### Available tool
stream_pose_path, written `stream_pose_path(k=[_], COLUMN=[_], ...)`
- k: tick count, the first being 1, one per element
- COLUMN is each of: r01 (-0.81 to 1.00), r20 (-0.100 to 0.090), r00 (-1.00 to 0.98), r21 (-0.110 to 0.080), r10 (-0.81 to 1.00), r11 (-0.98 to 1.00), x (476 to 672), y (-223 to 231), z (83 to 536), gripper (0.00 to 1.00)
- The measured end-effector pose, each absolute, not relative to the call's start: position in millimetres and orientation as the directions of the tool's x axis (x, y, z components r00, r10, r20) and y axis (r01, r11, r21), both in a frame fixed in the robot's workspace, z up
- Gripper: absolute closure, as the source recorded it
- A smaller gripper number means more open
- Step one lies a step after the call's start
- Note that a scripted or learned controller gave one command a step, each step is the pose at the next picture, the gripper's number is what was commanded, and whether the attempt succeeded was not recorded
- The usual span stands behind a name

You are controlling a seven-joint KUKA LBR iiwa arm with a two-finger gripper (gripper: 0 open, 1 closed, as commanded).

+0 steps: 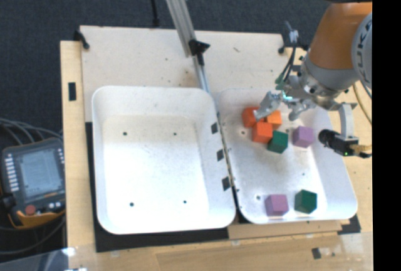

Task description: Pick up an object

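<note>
The arm reaches in from the right over the right-hand bin (326,166), and its gripper (279,103) hovers at the upper part of that bin, right above a tight cluster of blocks. By the look of it, this is the approach step: the tool is lined up over a candidate but no block is lifted.

The cluster sits just under the tool: an orange block (250,116) at its left, a second orange block (274,117) partly hidden beneath the metal, a third orange block (263,132) just below, a green block (277,141) touching that one, and a purple block (303,136) beside it. Well apart, near the bin's front wall, lie another purple block (276,204) and another green block (306,201). The left-hand bin (156,157) holds nothing to pick.

The next move likely calls for a straight descent onto one block (the crowding makes a clean pinch doubtful, since neighbours could be nudged).

Whether the pincer is spread or pressed together cannot be told from this slant, and nothing can be seen pinched in it.
</note>
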State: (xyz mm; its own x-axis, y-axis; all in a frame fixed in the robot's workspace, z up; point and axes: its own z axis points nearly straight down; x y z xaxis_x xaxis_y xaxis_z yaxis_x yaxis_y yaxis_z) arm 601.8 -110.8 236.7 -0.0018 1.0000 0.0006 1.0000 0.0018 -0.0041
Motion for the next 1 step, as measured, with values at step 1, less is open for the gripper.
stream_pose_path(k=[1], r01=[1.000], r20=[0.000], r00=[-0.001], r21=[0.001], r10=[1.000], r11=[0.001], x=[602.7], y=[-111.0], z=[239.4], gripper=[0.00])
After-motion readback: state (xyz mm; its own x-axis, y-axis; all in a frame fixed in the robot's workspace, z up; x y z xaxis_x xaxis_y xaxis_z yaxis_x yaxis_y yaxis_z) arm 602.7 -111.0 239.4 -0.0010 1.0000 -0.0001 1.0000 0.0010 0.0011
